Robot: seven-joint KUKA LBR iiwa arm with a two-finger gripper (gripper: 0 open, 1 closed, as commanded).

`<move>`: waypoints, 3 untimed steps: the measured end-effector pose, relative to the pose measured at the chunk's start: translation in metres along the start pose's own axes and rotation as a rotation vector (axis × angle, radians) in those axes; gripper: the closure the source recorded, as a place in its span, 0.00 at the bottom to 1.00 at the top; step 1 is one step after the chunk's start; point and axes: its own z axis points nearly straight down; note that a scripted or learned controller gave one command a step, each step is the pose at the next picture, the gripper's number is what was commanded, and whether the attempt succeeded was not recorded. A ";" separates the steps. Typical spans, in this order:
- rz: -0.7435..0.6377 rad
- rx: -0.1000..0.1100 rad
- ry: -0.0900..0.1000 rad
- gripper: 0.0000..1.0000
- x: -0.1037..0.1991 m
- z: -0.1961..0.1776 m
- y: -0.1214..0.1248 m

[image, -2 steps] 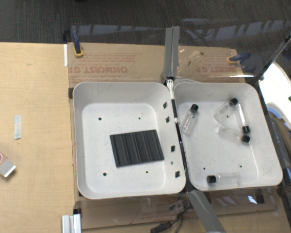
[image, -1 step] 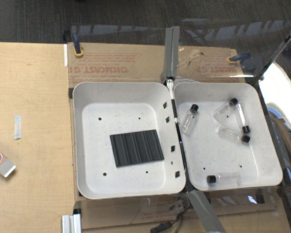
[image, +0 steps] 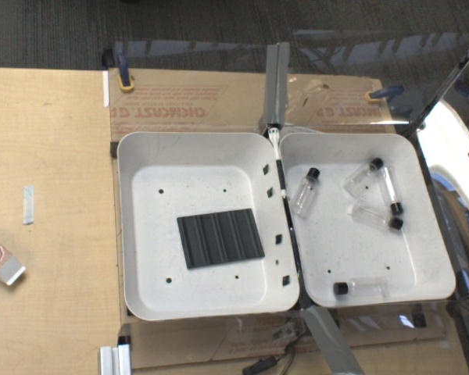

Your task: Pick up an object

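Printed in red on the cardboard sheet point(image: 180, 104) behind the two bins, upside down from this angle: a word that looks like "CHEMCAST", with the smaller lines too fine to read. No readable writing anywhere else.

In the right bin point(image: 426, 248), scattered: small clear tubes with black caps. One tube point(image: 306, 190) near the divider, cap pointing away. A loose cluster of tubes point(image: 384, 194) toward the far right corner, overlapping, exact count hard to tell. One more tube point(image: 359, 289) lying flat along the near wall, cap to the left.

In the left bin point(image: 129, 209): a dark ribbed rectangular mat point(image: 220, 237), lying flat, slightly turned.

On the bare bench point(image: 47, 131), well left of the bins: a small grey strip point(image: 28, 205) and a red-and-white packet point(image: 1, 260).

Tool's opening and hold: cannot tell.
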 end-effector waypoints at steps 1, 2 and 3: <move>-0.001 0.000 -0.002 1.00 -0.001 -0.008 0.001; -0.001 0.000 -0.002 0.00 -0.001 -0.008 0.001; -0.003 -0.001 -0.004 1.00 -0.003 -0.017 0.002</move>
